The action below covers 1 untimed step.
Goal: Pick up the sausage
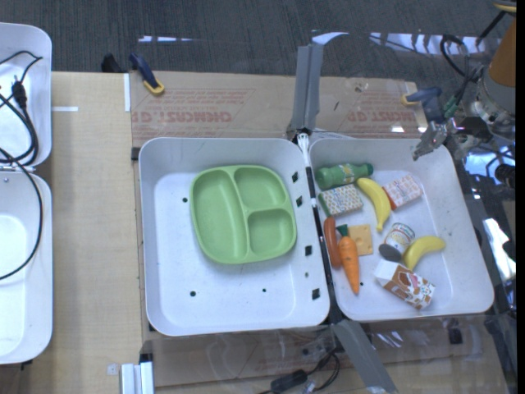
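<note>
Holding sausage (330, 242): right bin (463, 245)

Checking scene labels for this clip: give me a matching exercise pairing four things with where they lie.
Things:
1. green divided plate
2. green bottle
3. sausage
4. brown carton

Places:
A. right bin's near right corner
B. right bin's far left corner
C. middle of the left bin
D. along the right bin's left wall, beside the carrot

Pairs: 1-C, 2-B, 3-D, 4-A

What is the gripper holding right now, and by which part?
Nothing. The gripper hangs over the right bin's far right corner with nothing between its fingers. The sausage lies by that bin's left wall, beside the carrot.
</note>
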Each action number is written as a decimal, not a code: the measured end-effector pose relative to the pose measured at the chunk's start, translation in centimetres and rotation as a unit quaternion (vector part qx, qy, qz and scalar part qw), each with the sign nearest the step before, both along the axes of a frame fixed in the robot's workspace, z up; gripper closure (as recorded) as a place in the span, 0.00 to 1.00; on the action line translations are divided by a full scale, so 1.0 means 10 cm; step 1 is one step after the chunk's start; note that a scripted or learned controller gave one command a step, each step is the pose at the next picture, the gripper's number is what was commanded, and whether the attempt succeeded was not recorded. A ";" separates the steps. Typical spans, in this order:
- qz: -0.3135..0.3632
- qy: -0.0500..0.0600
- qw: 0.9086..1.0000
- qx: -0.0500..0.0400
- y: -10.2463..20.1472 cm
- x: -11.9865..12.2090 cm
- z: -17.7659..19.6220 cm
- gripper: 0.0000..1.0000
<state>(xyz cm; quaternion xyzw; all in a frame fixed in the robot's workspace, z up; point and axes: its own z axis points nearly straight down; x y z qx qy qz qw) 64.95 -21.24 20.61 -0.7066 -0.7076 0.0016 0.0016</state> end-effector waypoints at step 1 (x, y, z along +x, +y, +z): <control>-0.465 -0.004 0.885 0.000 0.28 -0.54 -1.11 0.00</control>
